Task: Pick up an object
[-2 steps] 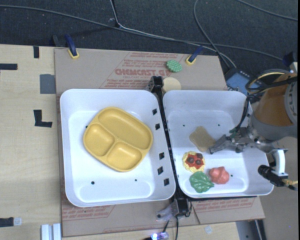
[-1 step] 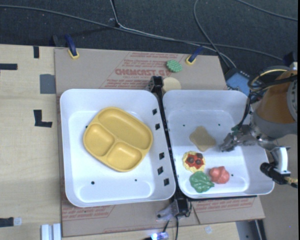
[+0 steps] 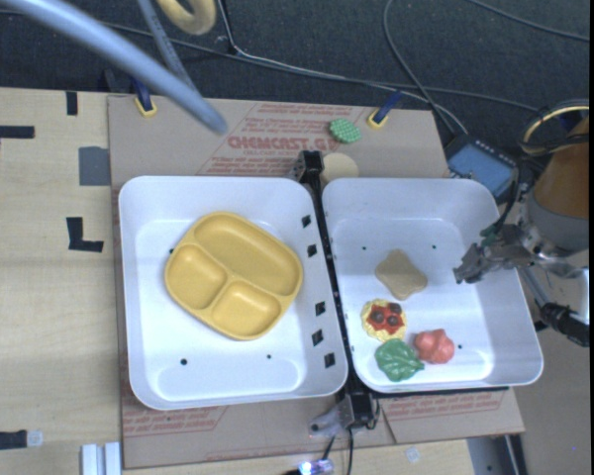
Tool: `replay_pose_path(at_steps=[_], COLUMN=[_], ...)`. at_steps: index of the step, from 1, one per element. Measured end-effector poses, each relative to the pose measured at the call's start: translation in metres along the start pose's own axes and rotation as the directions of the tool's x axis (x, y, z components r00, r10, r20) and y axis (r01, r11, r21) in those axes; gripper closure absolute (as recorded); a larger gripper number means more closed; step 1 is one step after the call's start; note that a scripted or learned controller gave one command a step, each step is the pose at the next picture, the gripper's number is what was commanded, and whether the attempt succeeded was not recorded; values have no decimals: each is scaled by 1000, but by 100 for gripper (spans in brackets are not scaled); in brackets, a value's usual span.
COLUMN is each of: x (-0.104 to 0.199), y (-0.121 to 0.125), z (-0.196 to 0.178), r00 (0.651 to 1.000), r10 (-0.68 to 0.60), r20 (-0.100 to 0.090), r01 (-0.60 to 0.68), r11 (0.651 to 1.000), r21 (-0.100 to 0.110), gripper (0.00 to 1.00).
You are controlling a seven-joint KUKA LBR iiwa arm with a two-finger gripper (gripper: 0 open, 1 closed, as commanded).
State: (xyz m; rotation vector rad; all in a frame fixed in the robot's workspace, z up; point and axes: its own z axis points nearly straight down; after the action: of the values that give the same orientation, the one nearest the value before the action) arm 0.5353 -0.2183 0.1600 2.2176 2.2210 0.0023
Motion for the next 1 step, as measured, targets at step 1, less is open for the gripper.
replay_pose_path(at_steps=[1], x=[0], y=[1], z=[-53], r00=[1000], r10=[0], r20=[1], r01=[0], r11=[1000], r21=[-1], gripper=[100])
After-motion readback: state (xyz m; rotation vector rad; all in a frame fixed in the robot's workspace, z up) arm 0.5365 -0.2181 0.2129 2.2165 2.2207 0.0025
